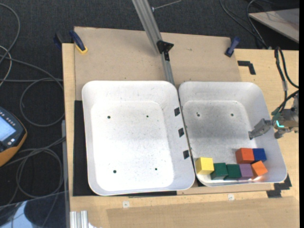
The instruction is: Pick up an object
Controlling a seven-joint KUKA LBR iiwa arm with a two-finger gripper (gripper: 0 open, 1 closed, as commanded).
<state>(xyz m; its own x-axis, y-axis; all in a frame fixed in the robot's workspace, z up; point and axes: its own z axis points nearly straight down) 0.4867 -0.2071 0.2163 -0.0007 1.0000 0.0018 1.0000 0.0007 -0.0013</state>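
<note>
- At the 3 o'clock edge of the right bin (213, 122), the gripper (260, 128) reaches in over the bin's rim, with a small teal light glowing just behind it toward 3 o'clock.
- Whether the claw is wide or narrow cannot be told: it shows as a small grey shape seen from above.
- The blocks lie at 6 o'clock from the gripper, packed into the 5 o'clock corner of the right bin and apart from the claw.
- Nearest the gripper are a red block (245, 154) and a blue block (259, 154), touching side by side, the blue one at 3 o'clock of the red.
- Along the bin's 6 o'clock wall runs a row: a yellow block (205, 164) at the 9 o'clock end, then a dark green block (219, 170), a green block (233, 171), a purple block (246, 170) and an orange block (259, 167) at the 3 o'clock end.
- The purple and orange blocks sit just at 6 o'clock of the red and blue pair, close against them.
- The left bin (90, 96) lies at 9 o'clock of the right bin, their rims meeting, with black clips (180, 132) along the seam.
- Both bins rest on a tan board (118, 51).
- A blue clamp (78, 41) grips the board's 11 o'clock corner, and another clamp (232, 45) grips its 1 o'clock corner.
- A grey metal bar (147, 18) slants from 12 o'clock to the seam between the bins.
- Cables (28, 80) loop over the dark floor at 9 o'clock.
</note>
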